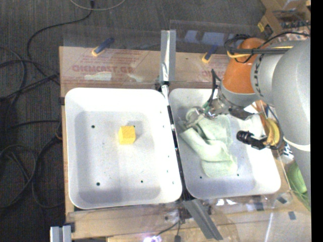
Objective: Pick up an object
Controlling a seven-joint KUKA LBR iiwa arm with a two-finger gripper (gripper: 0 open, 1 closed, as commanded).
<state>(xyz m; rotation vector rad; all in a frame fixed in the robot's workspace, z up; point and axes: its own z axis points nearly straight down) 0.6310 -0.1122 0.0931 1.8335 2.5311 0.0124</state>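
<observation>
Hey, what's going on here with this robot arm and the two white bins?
The arm reaches into the right bin, with its gripper down at the upper end of a crumpled pale green cloth. Whether it has a grip on the cloth cannot be told. A yellow block lies alone in the left bin.

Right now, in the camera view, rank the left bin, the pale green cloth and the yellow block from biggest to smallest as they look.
1. left white bin, clearly largest
2. pale green cloth, crumpled in the right bin
3. yellow block, clearly smallest
</observation>
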